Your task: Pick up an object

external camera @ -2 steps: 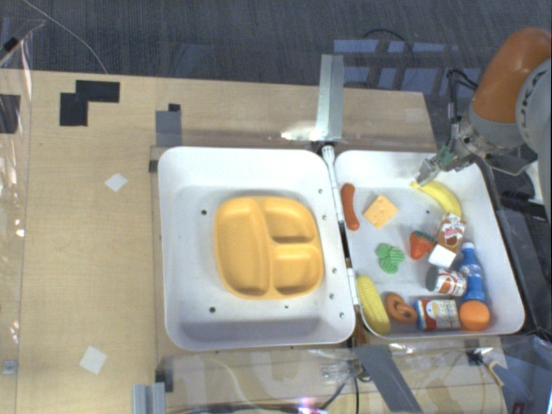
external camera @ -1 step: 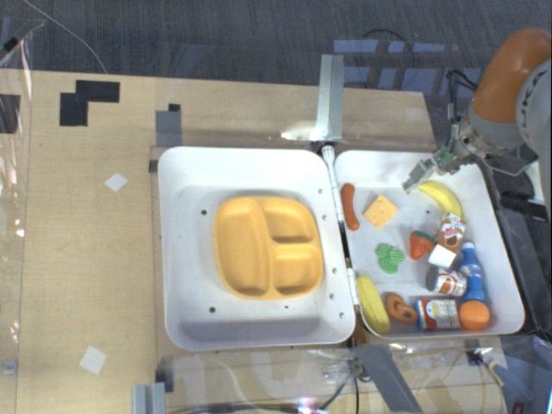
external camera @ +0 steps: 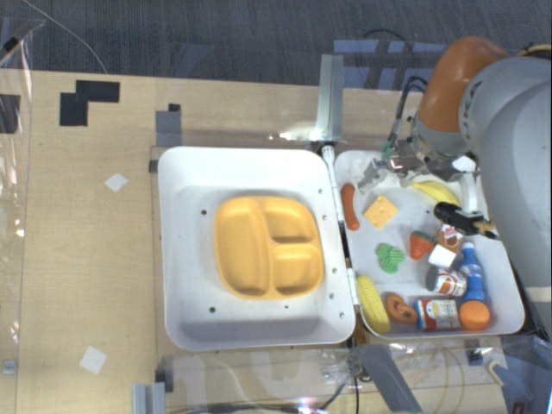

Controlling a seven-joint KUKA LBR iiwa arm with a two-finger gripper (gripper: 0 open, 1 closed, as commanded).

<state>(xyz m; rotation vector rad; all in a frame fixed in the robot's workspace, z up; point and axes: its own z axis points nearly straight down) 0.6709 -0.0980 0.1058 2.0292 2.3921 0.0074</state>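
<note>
My gripper (external camera: 382, 167) hangs low over the far left corner of the right bin (external camera: 514, 293), under the orange-banded wrist. Nothing shows between it and the bin floor. Just below it lie a yellow cheese wedge (external camera: 380, 211) and a red sausage (external camera: 348, 207) along the bin's left wall. A banana (external camera: 434, 191) lies to the gripper's right, partly under the arm. Nearer the front are a green leafy toy (external camera: 390, 257), a strawberry (external camera: 420, 246), a corn cob (external camera: 371, 303), a donut (external camera: 398, 307), a blue bottle (external camera: 471, 274), cans and an orange (external camera: 474, 315).
The left bin (external camera: 185, 231) holds a yellow divided plate (external camera: 268, 246). The arm's large grey body covers the right bin's far right side. A metal post (external camera: 330, 102) stands behind the gap between the bins.
</note>
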